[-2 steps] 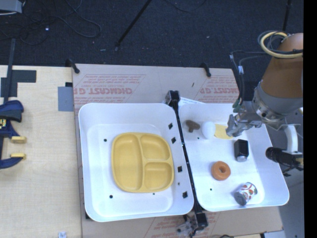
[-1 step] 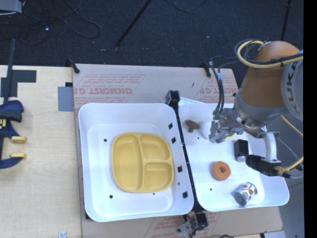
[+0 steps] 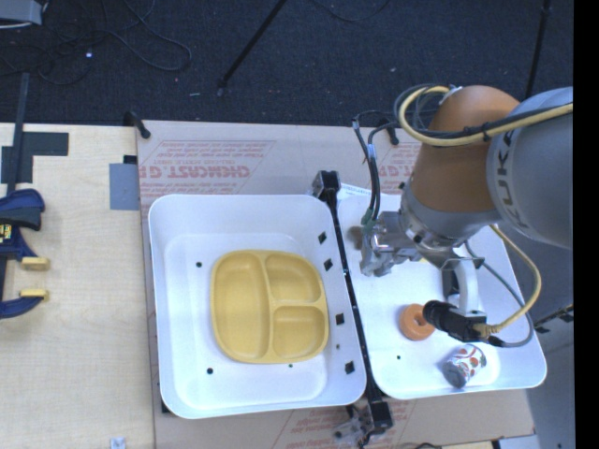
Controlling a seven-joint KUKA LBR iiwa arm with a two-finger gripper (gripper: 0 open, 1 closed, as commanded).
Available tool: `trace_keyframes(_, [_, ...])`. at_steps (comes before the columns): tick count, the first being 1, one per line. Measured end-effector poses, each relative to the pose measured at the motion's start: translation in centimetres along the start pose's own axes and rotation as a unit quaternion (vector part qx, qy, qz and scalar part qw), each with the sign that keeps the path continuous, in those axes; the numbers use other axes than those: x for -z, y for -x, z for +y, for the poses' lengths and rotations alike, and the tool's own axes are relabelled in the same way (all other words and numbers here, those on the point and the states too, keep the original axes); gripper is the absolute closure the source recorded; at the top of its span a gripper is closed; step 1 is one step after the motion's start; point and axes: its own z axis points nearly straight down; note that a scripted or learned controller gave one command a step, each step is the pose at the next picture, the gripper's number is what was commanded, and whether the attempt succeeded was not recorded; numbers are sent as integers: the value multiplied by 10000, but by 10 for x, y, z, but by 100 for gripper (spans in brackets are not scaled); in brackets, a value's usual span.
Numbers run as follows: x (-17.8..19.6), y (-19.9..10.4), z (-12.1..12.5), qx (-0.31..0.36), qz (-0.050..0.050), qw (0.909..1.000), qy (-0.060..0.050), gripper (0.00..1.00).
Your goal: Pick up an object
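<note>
An orange round object (image 3: 414, 322) lies in the right bin (image 3: 510, 368), near its middle. A crumpled silver, red and white object (image 3: 464, 364) rests by that bin's front right corner. My gripper (image 3: 377, 253) hangs over the left part of the right bin, close to the divider between the bins. It is up and to the left of the orange object. The arm's grey body and orange band cover the back of the right bin.
The left bin (image 3: 178, 223) holds a yellow divided plate (image 3: 270, 305). Black clips run along the divider (image 3: 342, 279) between the bins. A blue clamp (image 3: 19, 251) sits on the wooden bench at far left.
</note>
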Motion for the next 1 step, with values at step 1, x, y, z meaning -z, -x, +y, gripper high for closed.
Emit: trace_keyframes(1, [0, -60, -17, 3, -2, 10000, -4, 100])
